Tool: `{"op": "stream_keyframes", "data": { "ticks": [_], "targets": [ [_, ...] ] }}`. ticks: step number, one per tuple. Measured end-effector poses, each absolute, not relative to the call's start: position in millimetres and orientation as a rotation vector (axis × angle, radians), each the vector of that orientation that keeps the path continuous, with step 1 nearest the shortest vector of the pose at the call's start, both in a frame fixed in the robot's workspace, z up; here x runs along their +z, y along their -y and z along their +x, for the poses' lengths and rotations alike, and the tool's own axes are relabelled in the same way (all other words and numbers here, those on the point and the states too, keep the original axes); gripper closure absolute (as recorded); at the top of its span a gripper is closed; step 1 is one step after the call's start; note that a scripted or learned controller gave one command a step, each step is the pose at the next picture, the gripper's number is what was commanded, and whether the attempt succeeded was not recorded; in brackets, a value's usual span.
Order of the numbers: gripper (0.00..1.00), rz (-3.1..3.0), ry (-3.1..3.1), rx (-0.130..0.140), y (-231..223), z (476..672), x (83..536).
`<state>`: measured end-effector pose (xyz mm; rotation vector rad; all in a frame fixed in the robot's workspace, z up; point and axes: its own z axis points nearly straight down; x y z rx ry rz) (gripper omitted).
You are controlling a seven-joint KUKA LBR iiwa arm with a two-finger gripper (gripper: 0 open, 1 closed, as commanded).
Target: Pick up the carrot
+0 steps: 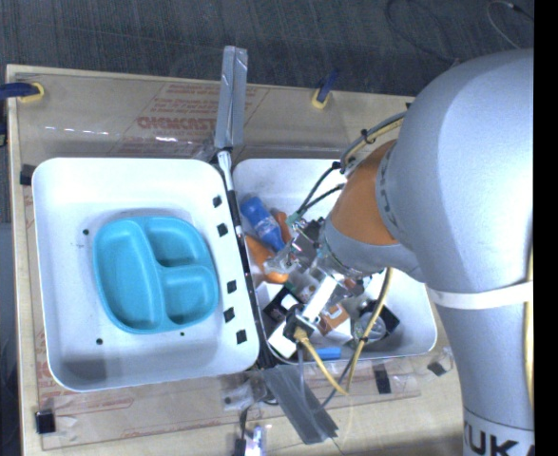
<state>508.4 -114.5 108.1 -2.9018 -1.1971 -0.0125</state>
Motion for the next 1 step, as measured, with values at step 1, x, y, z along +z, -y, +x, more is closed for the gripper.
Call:
{"op": "stream_keyframes", "data": {
  "ticks": [1],
  "targets": [
    [0.00, -2.921, 1.206, -0.055, 115.3, 490.4, 106.2]
  ]
}}
